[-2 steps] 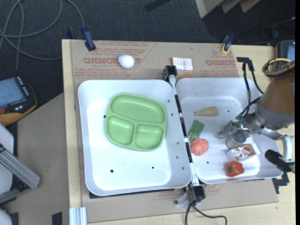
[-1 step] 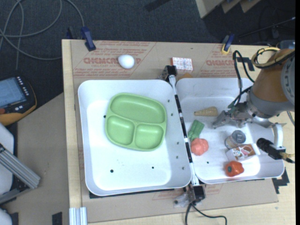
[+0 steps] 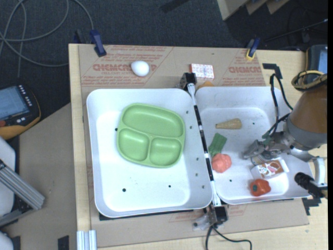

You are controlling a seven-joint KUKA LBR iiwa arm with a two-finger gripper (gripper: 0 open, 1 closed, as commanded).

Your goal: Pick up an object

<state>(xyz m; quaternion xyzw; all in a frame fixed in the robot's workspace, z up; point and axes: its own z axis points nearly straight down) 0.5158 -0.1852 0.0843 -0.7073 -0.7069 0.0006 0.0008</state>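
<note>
Tool (image 3: 255,151): low in the right bin (image 3: 237,99), finger state impossible to tell. Packet (image 3: 269,168): lay touching the tool's near side, long axis slanted; tomato (image 3: 259,187) just beyond it.

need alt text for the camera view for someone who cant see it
A grey arm with an orange band reaches from the right, its gripper low in the right bin among small items: a packet, a red toy, a pink piece. The left bin holds a green divided plate.
</note>
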